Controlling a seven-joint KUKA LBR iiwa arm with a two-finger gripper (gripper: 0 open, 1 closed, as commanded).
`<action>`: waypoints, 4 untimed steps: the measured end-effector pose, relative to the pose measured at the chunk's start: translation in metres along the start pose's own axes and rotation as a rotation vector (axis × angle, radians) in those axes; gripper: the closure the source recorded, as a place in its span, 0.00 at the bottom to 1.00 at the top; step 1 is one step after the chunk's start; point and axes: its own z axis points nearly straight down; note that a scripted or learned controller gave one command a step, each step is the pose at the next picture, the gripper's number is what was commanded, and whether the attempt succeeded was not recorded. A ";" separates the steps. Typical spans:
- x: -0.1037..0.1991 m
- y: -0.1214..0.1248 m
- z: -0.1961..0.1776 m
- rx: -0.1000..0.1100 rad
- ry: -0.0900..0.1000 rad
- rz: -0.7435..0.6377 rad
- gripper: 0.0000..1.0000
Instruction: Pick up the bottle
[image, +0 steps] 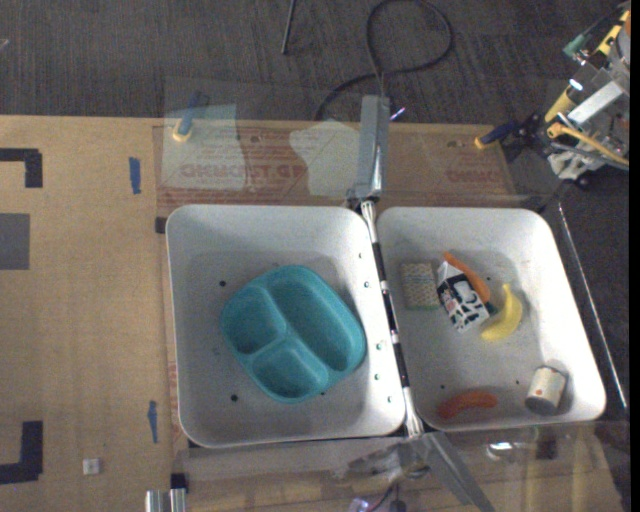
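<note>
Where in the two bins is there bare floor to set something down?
Right bin: bare along its far wall and its left near quarter. Crowded mid-bin around the carton and banana. Left bin: corners around the teal tray.

Camera view: single fixed camera, mounted above the bench (80, 300), looking down at a slight slant. Far enough to frame both white bins whole, left bin (190, 250) and right bin (570, 300), side by side at centre. Dark floor (150, 50) lies along the top edge.
</note>
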 end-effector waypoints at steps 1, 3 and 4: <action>0.001 0.000 -0.010 -0.002 0.000 -0.002 1.00; -0.003 -0.081 -0.005 0.014 0.003 0.012 1.00; -0.004 -0.138 -0.008 0.016 0.001 0.024 1.00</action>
